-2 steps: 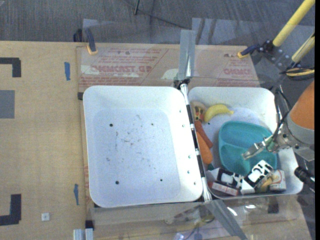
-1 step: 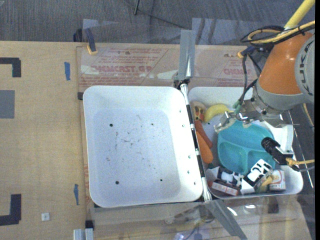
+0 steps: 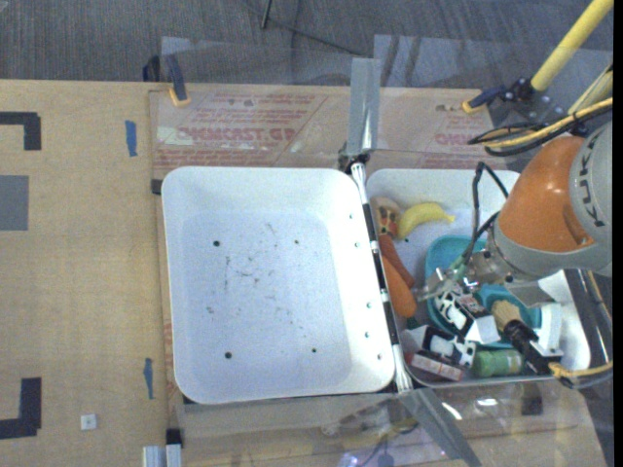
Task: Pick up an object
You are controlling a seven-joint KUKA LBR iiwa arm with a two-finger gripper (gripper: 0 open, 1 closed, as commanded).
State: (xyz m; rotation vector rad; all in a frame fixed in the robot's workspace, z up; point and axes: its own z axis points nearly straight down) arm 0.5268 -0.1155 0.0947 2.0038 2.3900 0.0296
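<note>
One gripper (image 3: 450, 288) is down in the right bin (image 3: 387, 185), low over the clutter, so this looks like the reach-and-grasp step, nothing lifted yet as far as I can judge. Gripper state: can't tell, the wrist and cables block the view, and no object can be confirmed in its hold. It sits over or against a black-and-white item (image 3: 449, 309) and the edge of a teal bowl (image 3: 450, 253); contact is unclear.

Candidate objects, all in the right bin: banana (image 3: 422, 216) at the far side, orange carrot-like piece (image 3: 396, 278) along the left wall, green bottle (image 3: 496, 361) and a dark flat packet (image 3: 435, 366) near the front wall.

Next move, my guess: settle on one item, close firmly, rise straight up clear of neighbours. Pile is tight, so a snag or a double pick is likely.

Left bin (image 3: 185, 261) is just beside, walls touching.
</note>
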